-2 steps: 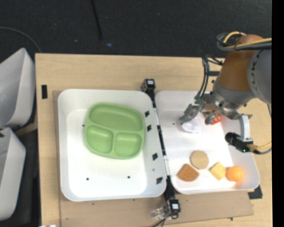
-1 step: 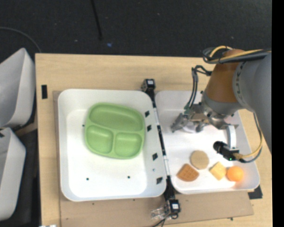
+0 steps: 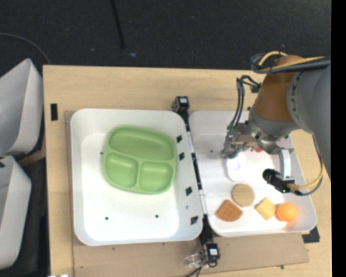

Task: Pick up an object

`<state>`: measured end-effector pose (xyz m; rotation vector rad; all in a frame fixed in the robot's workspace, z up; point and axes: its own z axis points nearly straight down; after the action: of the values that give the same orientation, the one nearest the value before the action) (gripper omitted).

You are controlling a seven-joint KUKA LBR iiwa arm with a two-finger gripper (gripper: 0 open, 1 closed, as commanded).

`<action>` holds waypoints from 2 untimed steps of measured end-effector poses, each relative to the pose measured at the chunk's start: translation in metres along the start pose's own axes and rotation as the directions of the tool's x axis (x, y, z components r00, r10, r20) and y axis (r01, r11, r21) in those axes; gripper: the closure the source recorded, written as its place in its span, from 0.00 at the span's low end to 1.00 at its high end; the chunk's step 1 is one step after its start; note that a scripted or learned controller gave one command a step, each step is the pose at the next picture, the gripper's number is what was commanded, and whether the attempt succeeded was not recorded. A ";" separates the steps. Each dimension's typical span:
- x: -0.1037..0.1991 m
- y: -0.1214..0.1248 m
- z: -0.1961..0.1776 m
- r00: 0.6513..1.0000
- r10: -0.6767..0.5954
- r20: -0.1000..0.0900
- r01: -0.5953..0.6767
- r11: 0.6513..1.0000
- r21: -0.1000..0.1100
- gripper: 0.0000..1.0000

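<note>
Four food pieces (image 3: 242, 194) share the right bin (image 3: 210, 126); one green tray (image 3: 140, 159) (left bin (image 3: 81, 224)); gripper (image 3: 235, 150) grip unclear.

Green tray (image 3: 140, 158), 2 white bins (image 3: 86, 212), orange ball (image 3: 286, 212).

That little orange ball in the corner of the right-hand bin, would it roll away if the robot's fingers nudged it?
Probably a little. The orange ball looks round, so a sideways nudge would likely set it rolling. It sits close to the right bin wall and a yellow block, which should stop it soon. Its curved surface may also slip out of a two-finger pinch.
</note>
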<state>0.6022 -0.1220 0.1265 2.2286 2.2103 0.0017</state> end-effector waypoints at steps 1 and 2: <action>0.000 -0.009 -0.053 1.000 -0.002 0.000 0.002 1.000 -0.002 1.00; -0.005 0.002 -0.111 1.000 -0.010 0.001 0.010 1.000 -0.004 1.00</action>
<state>0.6035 -0.1267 0.2374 2.2152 2.2189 0.0049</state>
